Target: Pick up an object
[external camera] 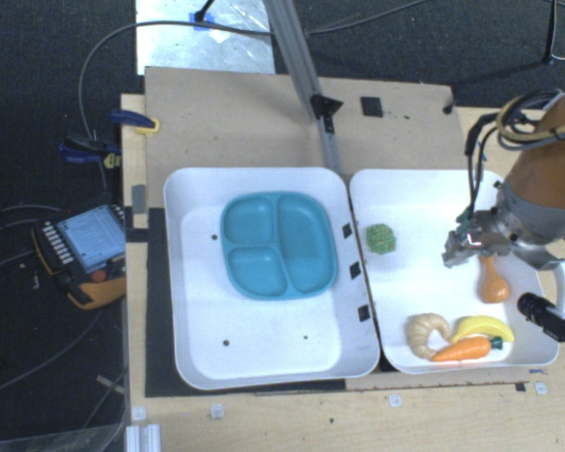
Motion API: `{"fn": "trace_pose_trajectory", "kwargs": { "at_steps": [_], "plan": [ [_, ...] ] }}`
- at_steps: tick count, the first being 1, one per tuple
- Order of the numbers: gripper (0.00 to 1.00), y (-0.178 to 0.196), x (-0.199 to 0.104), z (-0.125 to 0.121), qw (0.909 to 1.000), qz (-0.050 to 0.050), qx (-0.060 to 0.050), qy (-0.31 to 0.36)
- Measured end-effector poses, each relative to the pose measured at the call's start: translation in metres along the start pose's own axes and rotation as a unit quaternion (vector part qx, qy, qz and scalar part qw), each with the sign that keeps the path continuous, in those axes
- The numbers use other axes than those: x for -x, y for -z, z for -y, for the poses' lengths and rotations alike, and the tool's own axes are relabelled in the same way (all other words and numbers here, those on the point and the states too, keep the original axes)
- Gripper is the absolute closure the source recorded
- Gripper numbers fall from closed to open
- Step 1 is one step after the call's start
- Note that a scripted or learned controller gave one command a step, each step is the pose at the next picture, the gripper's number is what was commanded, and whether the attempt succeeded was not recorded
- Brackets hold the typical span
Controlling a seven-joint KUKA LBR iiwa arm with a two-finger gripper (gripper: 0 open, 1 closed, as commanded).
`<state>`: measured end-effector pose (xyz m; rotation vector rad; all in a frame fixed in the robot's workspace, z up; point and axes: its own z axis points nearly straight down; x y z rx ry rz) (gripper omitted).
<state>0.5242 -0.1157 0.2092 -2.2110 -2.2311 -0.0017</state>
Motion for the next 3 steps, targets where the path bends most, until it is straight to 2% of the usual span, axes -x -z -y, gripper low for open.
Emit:
{"fn": "trace_pose_trajectory", "kwargs": {
  "at_steps": [2,3],
  "plan": [
    [1.0,0.024,-0.113,-0.006,1.0,0.0,0.001,0.001],
    [1.0,0.017,-0.158,-0.015,1.0,0.0,0.001,0.0]
  ]
}}
